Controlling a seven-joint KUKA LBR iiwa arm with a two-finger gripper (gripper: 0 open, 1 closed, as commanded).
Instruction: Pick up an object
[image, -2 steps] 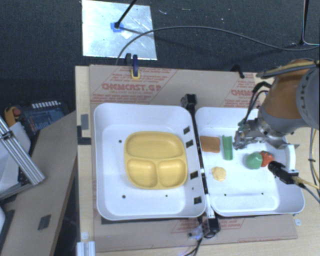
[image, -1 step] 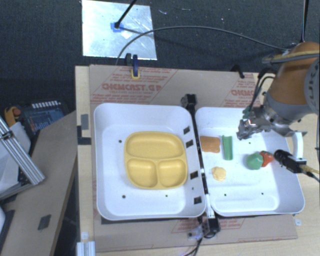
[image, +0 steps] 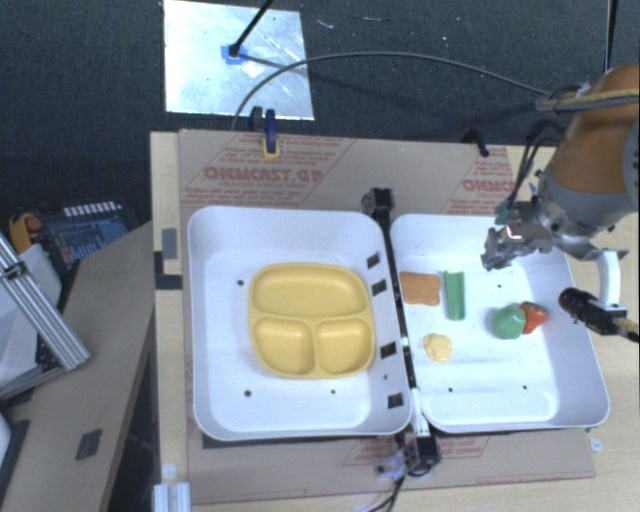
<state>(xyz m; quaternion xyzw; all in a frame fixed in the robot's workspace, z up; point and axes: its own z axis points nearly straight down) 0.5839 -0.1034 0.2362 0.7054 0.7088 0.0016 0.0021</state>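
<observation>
The right bin (image: 560, 400) holds an orange flat piece (image: 420, 289), a green stick (image: 455, 295), a small yellow lump (image: 437, 347) and a green and red-orange vegetable-like toy (image: 517, 320). My gripper (image: 497, 252) hangs over the bin's upper right part, above and slightly left of the green and red toy. Nothing shows between its tips, and it is apart from every object.
The left bin (image: 215, 250) carries a yellow three-compartment tray (image: 310, 318). A black clamp sits on the divider (image: 380, 205) between the bins. Cardboard lies under both bins, and cables run behind them.
</observation>
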